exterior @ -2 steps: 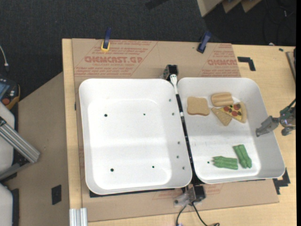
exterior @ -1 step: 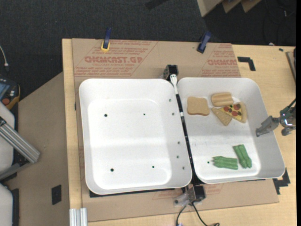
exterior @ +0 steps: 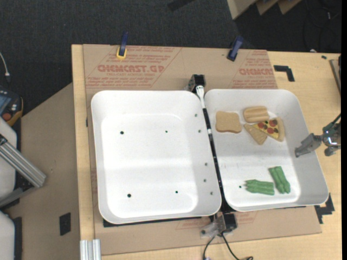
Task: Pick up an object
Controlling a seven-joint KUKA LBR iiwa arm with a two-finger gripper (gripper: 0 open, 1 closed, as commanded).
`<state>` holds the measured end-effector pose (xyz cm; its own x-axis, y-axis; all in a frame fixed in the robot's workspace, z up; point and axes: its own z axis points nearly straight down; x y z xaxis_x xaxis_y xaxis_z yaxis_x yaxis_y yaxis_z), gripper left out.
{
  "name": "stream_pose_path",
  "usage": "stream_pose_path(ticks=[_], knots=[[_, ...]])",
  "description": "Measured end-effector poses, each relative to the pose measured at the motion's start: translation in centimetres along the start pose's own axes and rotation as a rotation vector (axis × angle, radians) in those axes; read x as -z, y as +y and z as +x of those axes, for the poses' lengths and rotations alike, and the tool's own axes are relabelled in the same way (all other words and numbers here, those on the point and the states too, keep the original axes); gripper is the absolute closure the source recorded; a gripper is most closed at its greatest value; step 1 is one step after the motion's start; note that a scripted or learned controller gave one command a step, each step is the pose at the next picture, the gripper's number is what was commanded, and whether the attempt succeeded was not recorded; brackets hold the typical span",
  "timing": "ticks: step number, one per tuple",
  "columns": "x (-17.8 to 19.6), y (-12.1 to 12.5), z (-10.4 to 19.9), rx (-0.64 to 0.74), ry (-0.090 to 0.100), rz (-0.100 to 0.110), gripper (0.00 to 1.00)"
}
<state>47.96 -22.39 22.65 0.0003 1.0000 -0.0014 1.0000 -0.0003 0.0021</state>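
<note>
While nothing sits in my grip, the pickable items lie in the right bin [exterior: 306, 169]: a tan bread slice [exterior: 228, 122] with a soft matte look, a glossy hot dog bun [exterior: 256, 114], a triangular pizza slice [exterior: 267, 129] with red dots touching the bun, and two knobbly green pea pods [exterior: 269, 182] near the front edge (one flat, one angled). My gripper [exterior: 307, 145] hangs over the right rim, metallic grey; whether it is apart or together I cannot tell. Left bin [exterior: 108, 107] is smooth white plastic. Both rest on a printed cardboard sheet [exterior: 141, 66] held by clamps [exterior: 123, 50], on a wooden bench [exterior: 51, 145], with dark carpet [exterior: 65, 10] beyond.
</note>
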Motion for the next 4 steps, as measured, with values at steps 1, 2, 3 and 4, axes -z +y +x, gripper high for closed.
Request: stream_pose_path(ticks=[1, 2, 3, 4], knots=[[0.0, 0.0, 0.0, 0.0, 0.0, 0.0, 0.0], [0.0, 0.0, 0.0, 0.0, 0.0, 0.0, 0.0], [0.0, 0.0, 0.0, 0.0, 0.0, 0.0, 0.0], [0.0, 0.0, 0.0, 0.0, 0.0, 0.0, 0.0]])
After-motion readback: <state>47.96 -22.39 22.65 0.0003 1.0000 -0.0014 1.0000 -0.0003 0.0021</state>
